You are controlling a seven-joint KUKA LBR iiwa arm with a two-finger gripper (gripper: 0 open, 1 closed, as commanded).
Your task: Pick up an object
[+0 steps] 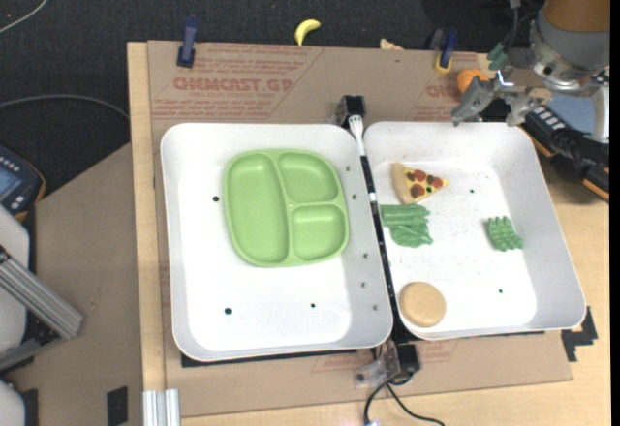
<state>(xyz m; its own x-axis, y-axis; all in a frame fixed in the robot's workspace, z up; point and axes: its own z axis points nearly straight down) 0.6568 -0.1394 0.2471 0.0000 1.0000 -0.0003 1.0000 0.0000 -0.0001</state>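
Nearest you, the round cookie (pixel 423 304) sits at six o'clock in the right bin (pixel 542 221); your tool (pixel 496 97) hovers at one o'clock, fingers spread, holding nothing.

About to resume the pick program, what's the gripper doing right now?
Gripper: fingers open, holding nothing, above the right bin's back rim.

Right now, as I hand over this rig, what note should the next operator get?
Gripper: above the far edge of the right bin, holding nothing.
Right bin contents: pizza slice, leafy green piece, smaller green piece, round tan cookie at the near edge.
Left bin: green divided plate.
Done: nothing picked yet.
Left: descend on one object, grasp it, lift it.
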